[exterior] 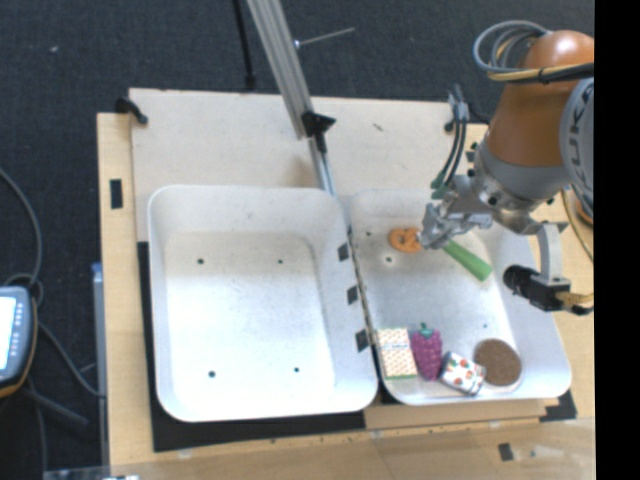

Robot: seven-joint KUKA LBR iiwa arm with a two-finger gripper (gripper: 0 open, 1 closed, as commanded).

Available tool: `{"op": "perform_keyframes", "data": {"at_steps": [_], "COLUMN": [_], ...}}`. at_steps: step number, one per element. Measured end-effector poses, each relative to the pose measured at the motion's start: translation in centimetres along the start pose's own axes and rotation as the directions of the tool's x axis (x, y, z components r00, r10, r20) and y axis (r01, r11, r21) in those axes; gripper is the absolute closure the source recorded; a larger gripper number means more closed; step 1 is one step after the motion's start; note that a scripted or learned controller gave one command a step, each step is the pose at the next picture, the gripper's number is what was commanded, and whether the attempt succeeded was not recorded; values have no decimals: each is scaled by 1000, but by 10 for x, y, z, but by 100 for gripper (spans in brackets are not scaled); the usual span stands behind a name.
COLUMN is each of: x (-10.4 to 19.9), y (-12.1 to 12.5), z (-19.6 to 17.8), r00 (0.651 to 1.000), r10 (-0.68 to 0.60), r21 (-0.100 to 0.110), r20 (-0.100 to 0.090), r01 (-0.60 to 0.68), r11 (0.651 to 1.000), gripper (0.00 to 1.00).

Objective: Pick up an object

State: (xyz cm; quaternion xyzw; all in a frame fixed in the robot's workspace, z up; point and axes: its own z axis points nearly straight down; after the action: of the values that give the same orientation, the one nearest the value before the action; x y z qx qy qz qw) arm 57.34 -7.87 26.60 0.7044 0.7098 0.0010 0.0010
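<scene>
The tool [437,230] hangs low in the right bin [540,368] — beside an orange disc [404,239] — its grip state unreadable.

— What does the arm [535,118] look like from where you stand?

— Thick and rounded, a broad orange band [530,103] over a grey wrist [515,173].

— Any cables?

— Grey loops [505,43] curl over the top, and thin green and dark wires [458,158] run down its side. Lower down the metal head is silvery, and a black fitting [535,286] sticks out nearby.

Aluminium pole [283,63] slants over bench [230,138]; handheld screen [10,333] at left.
</scene>
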Motion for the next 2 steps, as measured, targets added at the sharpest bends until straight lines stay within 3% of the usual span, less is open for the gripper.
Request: {"op": "perform_keyframes", "data": {"at_steps": [2], "x": [105], "y": [42], "z": [17], "r00": [1000], "r10": [2], "r21": [1], "r20": [1], "r01": [-2], "r11": [1000], "gripper": [100]}}
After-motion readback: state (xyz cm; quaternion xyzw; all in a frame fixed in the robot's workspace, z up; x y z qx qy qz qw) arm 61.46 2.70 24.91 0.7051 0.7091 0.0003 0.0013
